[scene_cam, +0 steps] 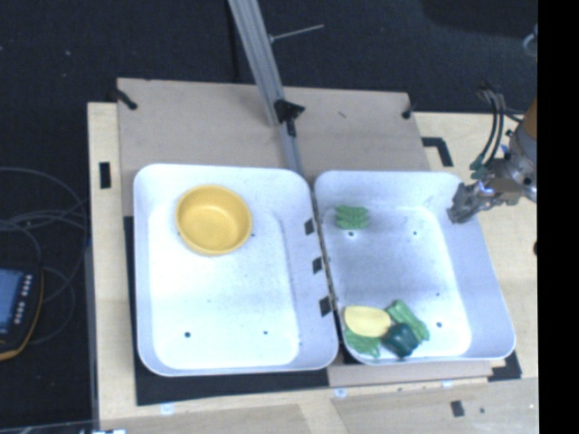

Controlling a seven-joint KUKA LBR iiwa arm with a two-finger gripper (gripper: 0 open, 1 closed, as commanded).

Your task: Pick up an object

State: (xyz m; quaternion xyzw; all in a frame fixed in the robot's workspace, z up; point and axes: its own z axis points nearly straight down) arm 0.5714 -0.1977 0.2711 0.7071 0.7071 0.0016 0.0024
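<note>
A pale wooden bench [380, 125] is seen from above, with a flat tan board laid across its far part and dark floor around it. On it two shallow white bins are set side by side, their inner rims touching along a seam fitted with small dark clips. The left bin [226, 333] is a rounded rectangle of smooth, faintly speckled plastic; the right bin [434, 251] is of the same make and tilts slightly outward in the view.

A slim grey metal rail [258, 48] is seen slanting down from the upper edge to the seam between the bins.

In the left bin, near its far left corner, a round yellow bowl [213, 219] is placed upright, smooth and glossy, with a thick rim.

At the right edge, the arm's wrist is seen with looped cables above it. The gripper [463, 204] is positioned over the far right corner of the right bin, at its rim. Whether the claw is open or closed cannot be told, as it is small and blurred.

In the right bin's near left corner a cluster is gathered: a yellow rounded piece [364, 320], a light green elongated piece [407, 318] and a dark teal blocky piece [401, 339], all touching. A small green ridged item [351, 216] is found alone near the far left of that bin, well apart from the gripper.
</note>
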